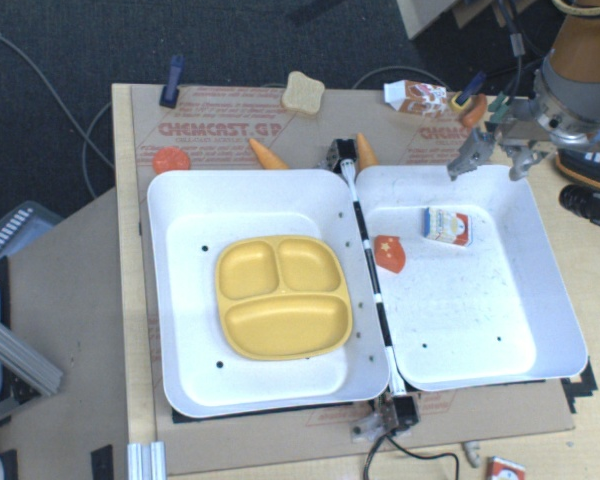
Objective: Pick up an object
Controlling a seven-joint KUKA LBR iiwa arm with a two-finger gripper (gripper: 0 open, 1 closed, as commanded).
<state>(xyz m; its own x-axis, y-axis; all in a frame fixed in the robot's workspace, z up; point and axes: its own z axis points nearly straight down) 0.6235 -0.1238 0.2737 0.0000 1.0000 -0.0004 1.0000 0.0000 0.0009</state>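
Observation:
In the right bin lie a small white carton with a blue and red label and a red-orange piece near the divider. My gripper hovers above the bin's far edge, up and right of the carton. Its two fingers stand apart, open, with nothing between them. The left bin holds a yellow divided plate.
Behind the bins on the cardboard lie a bread slice, a blue clip, an orange carrot piece, a red disc and a small milk carton. A black clamp sits at the divider's far end.

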